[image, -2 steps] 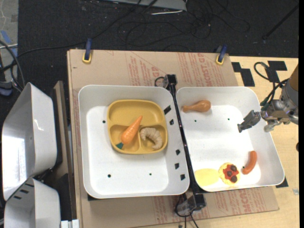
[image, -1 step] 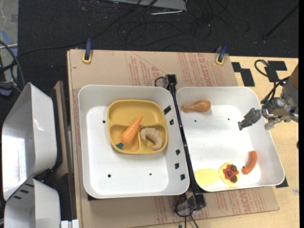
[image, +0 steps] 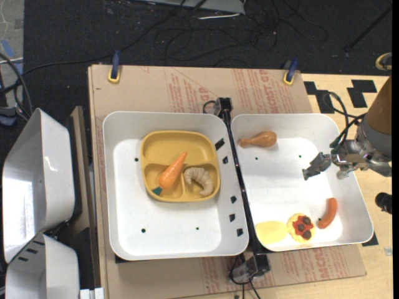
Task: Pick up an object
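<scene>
Nearest the camera, along the front wall of the right bin (image: 358, 232), lie a pale yellow disc (image: 270, 231), a small pizza slice (image: 302, 226) and a sausage (image: 328, 213), all loose and open to a grab from above. Over that bin's right half hangs the gripper (image: 317, 166), empty; whether its claw is open or closed I cannot tell, since the dark fingers blur together. A drumstick (image: 259, 140) sits at the back, while the carrot (image: 173, 170) and shrimp (image: 199, 179) rest in the yellow plate (image: 154, 143) in the left bin (image: 121, 185).

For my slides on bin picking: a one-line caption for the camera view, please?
Gripper over the right bin, among a drumstick and sausage.
</scene>
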You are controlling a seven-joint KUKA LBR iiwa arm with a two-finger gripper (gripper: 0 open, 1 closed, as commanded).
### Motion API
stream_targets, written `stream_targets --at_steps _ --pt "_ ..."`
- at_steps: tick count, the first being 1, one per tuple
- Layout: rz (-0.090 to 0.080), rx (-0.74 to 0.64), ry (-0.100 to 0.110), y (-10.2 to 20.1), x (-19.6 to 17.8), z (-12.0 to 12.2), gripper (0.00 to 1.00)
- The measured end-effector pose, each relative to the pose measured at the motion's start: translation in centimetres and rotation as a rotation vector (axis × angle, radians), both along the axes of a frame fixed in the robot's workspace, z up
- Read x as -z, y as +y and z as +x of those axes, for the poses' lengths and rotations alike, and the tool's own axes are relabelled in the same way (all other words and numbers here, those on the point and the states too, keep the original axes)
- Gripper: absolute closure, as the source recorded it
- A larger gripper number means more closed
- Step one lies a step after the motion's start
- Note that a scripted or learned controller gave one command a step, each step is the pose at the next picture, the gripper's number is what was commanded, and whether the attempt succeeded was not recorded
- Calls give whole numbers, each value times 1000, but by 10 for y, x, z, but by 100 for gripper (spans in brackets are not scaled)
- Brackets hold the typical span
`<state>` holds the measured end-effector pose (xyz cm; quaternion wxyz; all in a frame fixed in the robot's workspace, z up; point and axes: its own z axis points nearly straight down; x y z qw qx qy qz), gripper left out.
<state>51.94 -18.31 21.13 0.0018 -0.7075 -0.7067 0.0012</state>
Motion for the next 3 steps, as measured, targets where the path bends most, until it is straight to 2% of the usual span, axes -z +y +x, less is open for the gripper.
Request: stream_targets --at_steps 1,2,3 --pt "1 2 1 -5 51 -9 0" --pt "1 0 -1 2 97 -7 0" --pt "-1 1 -5 2 84 -6 100"
